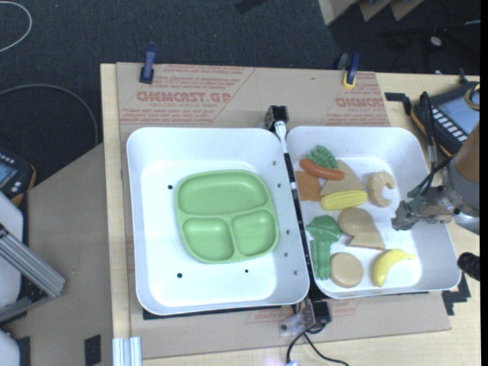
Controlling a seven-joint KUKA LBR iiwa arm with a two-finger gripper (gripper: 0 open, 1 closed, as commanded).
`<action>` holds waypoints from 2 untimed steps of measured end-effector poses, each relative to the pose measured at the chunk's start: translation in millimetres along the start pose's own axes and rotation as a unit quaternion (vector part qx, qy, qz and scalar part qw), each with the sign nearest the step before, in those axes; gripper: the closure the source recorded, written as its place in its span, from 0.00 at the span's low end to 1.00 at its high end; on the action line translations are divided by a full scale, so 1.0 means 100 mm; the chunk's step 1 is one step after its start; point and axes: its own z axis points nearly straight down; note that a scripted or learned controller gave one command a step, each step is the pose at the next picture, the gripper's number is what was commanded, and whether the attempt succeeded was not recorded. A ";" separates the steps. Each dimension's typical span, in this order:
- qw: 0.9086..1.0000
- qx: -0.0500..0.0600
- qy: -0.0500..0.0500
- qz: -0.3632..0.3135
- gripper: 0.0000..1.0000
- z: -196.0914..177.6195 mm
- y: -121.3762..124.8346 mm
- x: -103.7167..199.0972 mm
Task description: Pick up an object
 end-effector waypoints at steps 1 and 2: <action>1.000 0.004 0.001 0.001 1.00 0.97 -0.03 -0.20; 1.000 0.005 0.004 -0.003 1.00 0.95 -0.02 0.48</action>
